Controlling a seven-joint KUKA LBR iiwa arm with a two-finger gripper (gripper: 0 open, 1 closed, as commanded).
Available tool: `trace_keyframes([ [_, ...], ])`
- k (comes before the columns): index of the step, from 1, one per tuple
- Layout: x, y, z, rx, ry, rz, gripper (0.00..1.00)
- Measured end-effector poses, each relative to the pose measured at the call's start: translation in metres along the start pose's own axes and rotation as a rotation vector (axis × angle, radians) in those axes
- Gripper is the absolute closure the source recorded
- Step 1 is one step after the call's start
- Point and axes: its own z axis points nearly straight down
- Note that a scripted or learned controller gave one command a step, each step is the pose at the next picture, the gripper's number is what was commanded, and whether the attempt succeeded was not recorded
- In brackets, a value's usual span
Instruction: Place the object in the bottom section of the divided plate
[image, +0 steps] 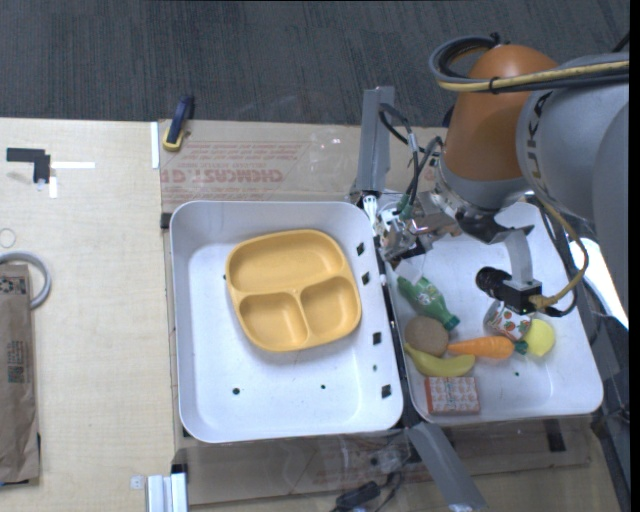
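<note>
Low in the right bin (570, 395) lie a small box (452, 396), a banana (445, 364), a brown fruit (427, 335), a carrot (482, 348), a lemon (540, 339) and a green bottle (426, 297). Judging by this, the picking step is in hand: nothing is lifted yet. The gripper (400, 235) hangs at the bin's upper left corner, just above the bottle; whether it is apart or together I cannot tell. Next it must close on one item, then carry it left to the yellow plate (293, 290) in the left bin (200, 400).
</note>
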Motion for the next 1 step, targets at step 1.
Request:
trace_keyframes([
  [1,0.0737,-0.0327,0.0165,-0.001,0.002,0.034,1.0],
])
